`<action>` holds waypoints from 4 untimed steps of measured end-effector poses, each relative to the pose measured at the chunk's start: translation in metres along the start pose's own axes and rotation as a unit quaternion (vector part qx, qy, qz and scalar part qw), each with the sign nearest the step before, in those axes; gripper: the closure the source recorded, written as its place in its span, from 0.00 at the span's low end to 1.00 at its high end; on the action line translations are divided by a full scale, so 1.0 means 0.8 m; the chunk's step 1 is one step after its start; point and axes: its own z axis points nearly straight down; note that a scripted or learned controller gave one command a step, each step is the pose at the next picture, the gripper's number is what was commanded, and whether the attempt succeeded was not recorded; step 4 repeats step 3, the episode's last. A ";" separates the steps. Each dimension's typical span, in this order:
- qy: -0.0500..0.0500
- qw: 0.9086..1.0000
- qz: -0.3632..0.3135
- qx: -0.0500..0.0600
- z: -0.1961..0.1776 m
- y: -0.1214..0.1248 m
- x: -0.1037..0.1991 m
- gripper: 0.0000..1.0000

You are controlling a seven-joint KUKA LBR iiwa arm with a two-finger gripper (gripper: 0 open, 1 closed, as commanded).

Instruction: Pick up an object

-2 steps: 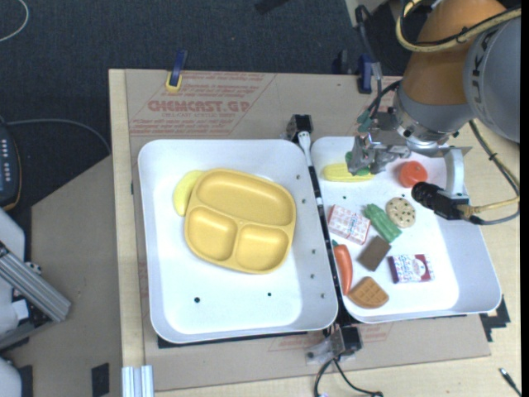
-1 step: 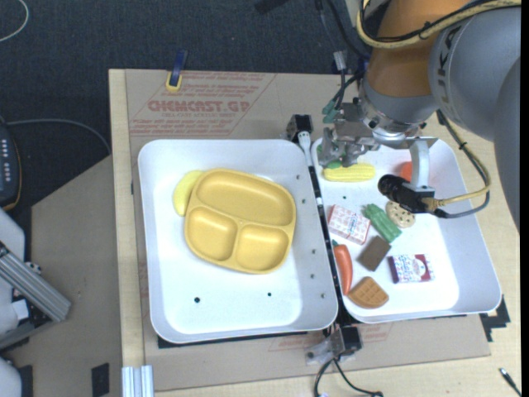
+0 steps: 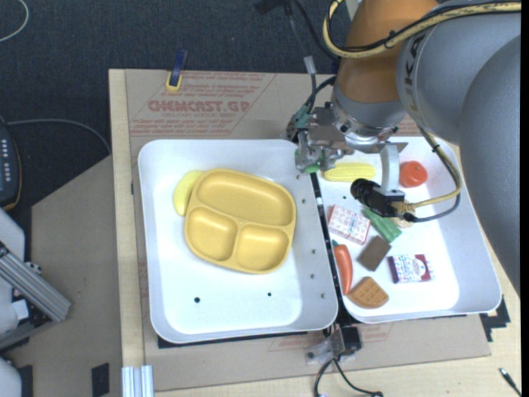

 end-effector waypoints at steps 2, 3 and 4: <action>-0.001 1.000 0.001 -0.003 -0.007 0.006 0.000 1.00; -0.001 1.000 0.003 0.000 -0.004 -0.017 -0.003 1.00; -0.001 1.000 0.003 0.000 -0.004 -0.017 -0.003 1.00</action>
